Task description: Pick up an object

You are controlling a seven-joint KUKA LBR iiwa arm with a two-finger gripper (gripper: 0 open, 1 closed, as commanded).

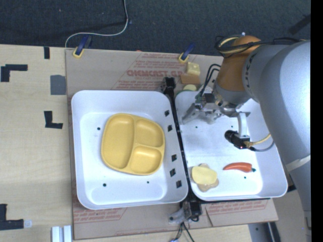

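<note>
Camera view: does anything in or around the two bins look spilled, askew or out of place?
Nothing stands out. The yellow divided plate lies flat in the left bin; the red chili pepper and a pale yellow item rest in the right bin, apart from the gripper.

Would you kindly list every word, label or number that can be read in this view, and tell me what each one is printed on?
"CHEMCAST": red print on the brown cardboard sheet under the two bins, just above the left bin; the last letters are unsure.
Smaller red lines above and beside that word: too blurred to read.
Red print on the cardboard's lower edge, below the right bin: too small to read.
The yellow divided plate bears no readable text.
</note>
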